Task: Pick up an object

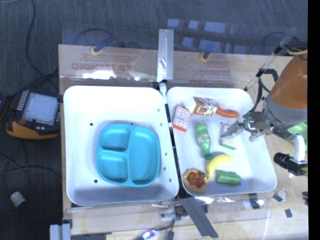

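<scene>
The right bin (260,159) holds several small items. A green bottle (202,139) lies near its middle, with a yellow banana (218,163) and a green block (228,177) in front of it. At the front left sits a round red-and-brown piece (195,179). Along the back lie a red-and-white card (181,118), an orange-and-white packet (205,107) and an orange stick (228,113). My gripper (233,131) hangs low over the bin's right half, just above a small pale checkered item (229,143).
The left bin (80,114) holds a blue divided plate (128,153). A metal strip (165,54) stands behind the wall between the bins. Cables and a handheld pendant (34,114) lie on the floor at the left. The arm's grey and orange body (292,91) rises over the right rim.
</scene>
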